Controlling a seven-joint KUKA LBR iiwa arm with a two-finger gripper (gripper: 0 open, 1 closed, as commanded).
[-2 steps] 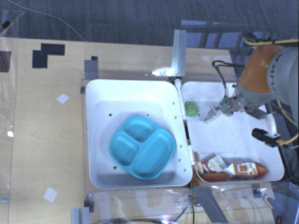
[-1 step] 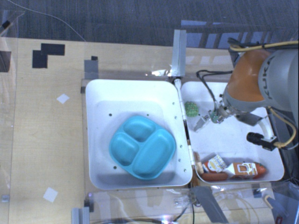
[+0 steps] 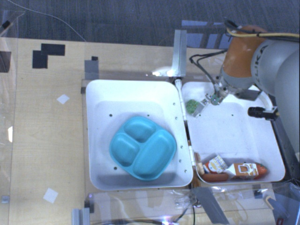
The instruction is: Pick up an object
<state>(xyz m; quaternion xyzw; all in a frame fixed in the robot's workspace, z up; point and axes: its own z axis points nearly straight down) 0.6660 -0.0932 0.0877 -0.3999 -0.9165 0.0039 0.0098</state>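
- Nearest the camera, well below the gripper, a cluster of items lies against the front wall of the right bin (image 3: pixel 262 139): a reddish sausage-shaped piece (image 3: pixel 214 176), a small carton (image 3: pixel 218 163) with a printed label, and an orange bottle (image 3: pixel 247 170) lying on its side.
- Left and below the gripper, the left bin (image 3: pixel 101 97) of smooth white plastic holds a glossy blue divided plate (image 3: pixel 143 147), rounded, with three compartments.
- Just left of the gripper, near the divider, sits a small green bumpy object (image 3: pixel 192 107), rounded and textured like broccoli.
- At the far left corner of the right bin hangs the gripper (image 3: pixel 214 98), beneath the grey arm and its orange band (image 3: pixel 240 55); whether its jaws are spread or pressed together cannot be told.
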